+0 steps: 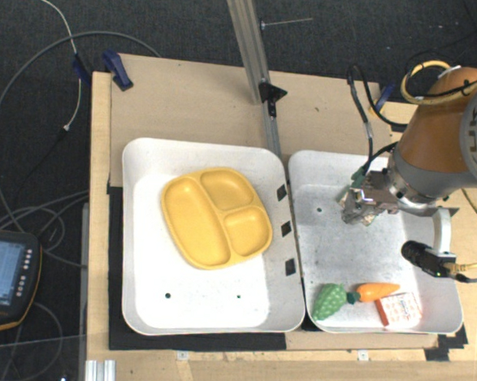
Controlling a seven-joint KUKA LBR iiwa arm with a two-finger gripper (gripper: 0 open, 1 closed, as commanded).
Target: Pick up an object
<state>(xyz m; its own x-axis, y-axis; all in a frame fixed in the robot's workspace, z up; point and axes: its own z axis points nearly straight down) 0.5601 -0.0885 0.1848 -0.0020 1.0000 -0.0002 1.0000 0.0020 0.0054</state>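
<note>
Arm enters from the right; its grey shell and orange band [438, 134] are cut off by the frame edge, and the bulk of the wrist hides the far right part of the right bin [323, 257]. Gripper [358, 209] hangs over the upper middle of that bin. It reads as a cluster of dark and metallic parts, too small and blurred to separate; cannot tell how the jaws stand, and nothing can be made out between them.

Candidate things for the pick all lie along the near edge of the right bin, well apart from the gripper. A green strawberry-shaped toy [329, 302], bumpy or knitted surface, sits near the left corner. Just beside it, perhaps touching, lies an orange carrot-shaped piece [376, 291], smooth, tapered, long axis running left to right. A small red and white carton [399, 309], boxy, lies tilted next to the carrot's right end; its print is unreadable.

Left bin [205, 318]: shallow, white, rounded corners, speckled floor. A yellow divided plate [215, 217] rests in its upper half, matte plastic, three compartments, turned at a slant.

A black cylindrical fitting [423, 257] hangs from the arm over the right bin's right side. Bench top [189, 84] is bare brown board. A metal post [253, 44] rises between the bins at the far side. A handheld screen unit [0, 279] is cut by the left edge.
</note>
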